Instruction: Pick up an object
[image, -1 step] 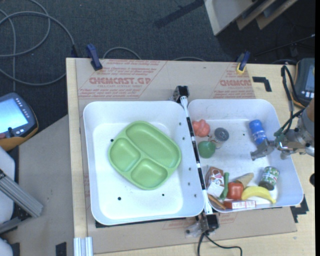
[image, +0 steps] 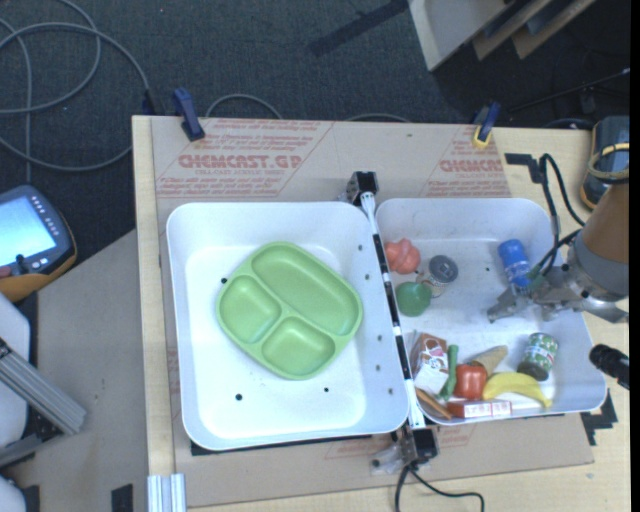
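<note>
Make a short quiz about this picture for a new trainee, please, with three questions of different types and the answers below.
1. True or false: the green divided plate lies in the left bin.
2. Multiple choice: which thing lies nearest the front edge of the right bin? A) the blue bottle B) the banana C) the grey round lid
3. Fill the gap: the gripper is above the ____ bin, just below the blue bottle in the view.

Key
1. True.
2. B, the banana.
3. Right.
</note>
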